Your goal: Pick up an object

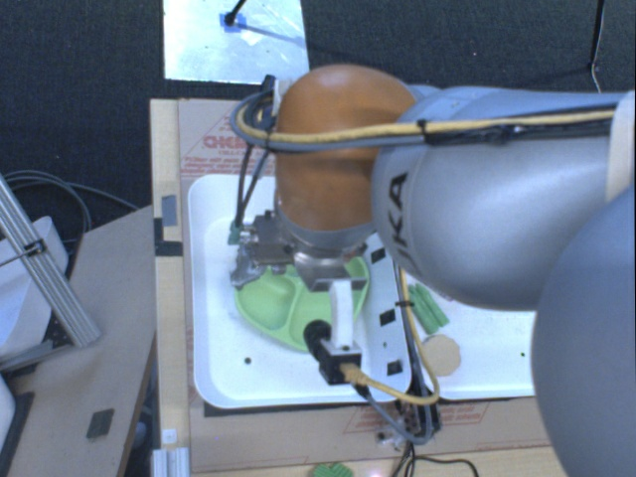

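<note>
**Item 1: gripper (256, 264).** You will find its metal body under the orange band (333, 137) of the grey arm (497, 197). It sits low over the left half of the white bin (224, 366). The wrist hides its working end, so you cannot tell whether the pincer is open or closed. Nothing shows as held.

**Item 2: pale green dish (270, 311).** This is a shallow moulded dish with raised dividers, lying flat on the bin floor, left of centre. It lies directly beneath the gripper. In your view the gripper's body overlaps the dish's upper edge, while the lower rim shows clear below it. You cannot tell whether the two touch.

**Item 3: ridged green piece (429, 308).** It is darker than the dish and lies to the dish's right, apart from the gripper and partly under the arm.

**Item 4: tan disc (441, 355).** It is round and flat, and lies just below the ridged piece, near the bin's front wall.

**Item 5: brown cardboard (204, 142).** It carries red print and lies under the bin.
</note>
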Tool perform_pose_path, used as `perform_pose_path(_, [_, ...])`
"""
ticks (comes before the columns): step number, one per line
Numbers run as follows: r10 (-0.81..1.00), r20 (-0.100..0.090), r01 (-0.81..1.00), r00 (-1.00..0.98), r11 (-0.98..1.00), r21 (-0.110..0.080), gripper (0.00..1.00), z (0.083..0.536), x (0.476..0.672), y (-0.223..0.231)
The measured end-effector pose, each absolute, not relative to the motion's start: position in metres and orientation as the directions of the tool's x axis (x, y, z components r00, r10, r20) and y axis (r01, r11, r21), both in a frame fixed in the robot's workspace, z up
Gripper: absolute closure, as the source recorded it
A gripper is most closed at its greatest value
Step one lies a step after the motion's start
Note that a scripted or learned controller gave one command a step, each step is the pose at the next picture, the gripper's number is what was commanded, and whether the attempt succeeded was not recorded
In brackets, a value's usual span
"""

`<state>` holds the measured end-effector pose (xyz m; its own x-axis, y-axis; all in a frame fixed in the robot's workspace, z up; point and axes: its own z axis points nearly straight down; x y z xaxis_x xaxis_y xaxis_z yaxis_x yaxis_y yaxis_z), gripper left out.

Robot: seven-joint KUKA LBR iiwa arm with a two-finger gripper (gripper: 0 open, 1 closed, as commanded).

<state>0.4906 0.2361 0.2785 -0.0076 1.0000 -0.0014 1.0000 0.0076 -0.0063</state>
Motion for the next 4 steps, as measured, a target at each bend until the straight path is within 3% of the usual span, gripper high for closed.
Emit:
perform_pose_path(1, [1.000,-0.004,1.000,0.002,-0.003,-0.010,0.00,0.118,0.485,0.198])
perform_pose_path(2, [1.000,0.006,1.000,-0.006,0.006,0.012,0.00,0.240,0.530,0.234])
perform_pose_path(3, [1.000,0.005,1.000,-0.004,0.004,0.023,0.00,0.349,0.675,0.234])
perform_pose_path(4, [1.000,0.005,1.000,-0.007,0.007,0.007,0.00,0.422,0.606,0.235])
